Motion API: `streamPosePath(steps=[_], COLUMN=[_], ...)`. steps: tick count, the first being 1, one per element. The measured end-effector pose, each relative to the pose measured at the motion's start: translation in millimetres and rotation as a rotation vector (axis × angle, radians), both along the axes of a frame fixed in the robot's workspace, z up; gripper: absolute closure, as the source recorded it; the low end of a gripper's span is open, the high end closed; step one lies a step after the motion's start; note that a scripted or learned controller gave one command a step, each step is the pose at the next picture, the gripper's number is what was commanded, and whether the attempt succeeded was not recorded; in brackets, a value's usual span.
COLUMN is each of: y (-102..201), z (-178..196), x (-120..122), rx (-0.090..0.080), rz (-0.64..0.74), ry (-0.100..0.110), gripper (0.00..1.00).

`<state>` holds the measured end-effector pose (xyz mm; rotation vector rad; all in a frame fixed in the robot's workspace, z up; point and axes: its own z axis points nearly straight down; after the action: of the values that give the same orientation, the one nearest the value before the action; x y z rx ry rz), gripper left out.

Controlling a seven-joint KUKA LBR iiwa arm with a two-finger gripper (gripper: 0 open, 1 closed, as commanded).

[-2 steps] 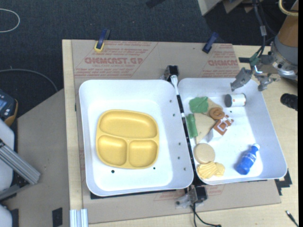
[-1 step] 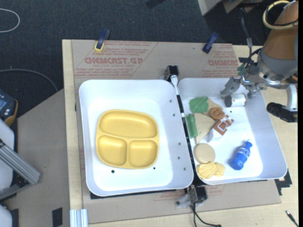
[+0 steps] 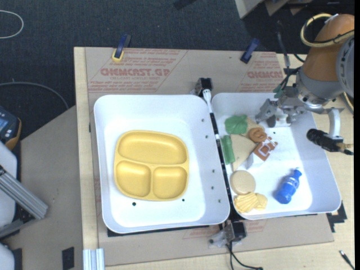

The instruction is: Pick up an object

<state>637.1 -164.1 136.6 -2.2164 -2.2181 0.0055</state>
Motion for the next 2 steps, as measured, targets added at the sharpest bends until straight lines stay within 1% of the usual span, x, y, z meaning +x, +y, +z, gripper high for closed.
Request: streamPosePath(steps=[1, 2], y=[1.2, 0.6], z=[-51.5, -36.5], x=[-0.2, 2.2], rx=[0.001, -0.002], rz=[0.000, 0.000], ry=[-0.002, -0.010], gripper=[0.00, 1.00])
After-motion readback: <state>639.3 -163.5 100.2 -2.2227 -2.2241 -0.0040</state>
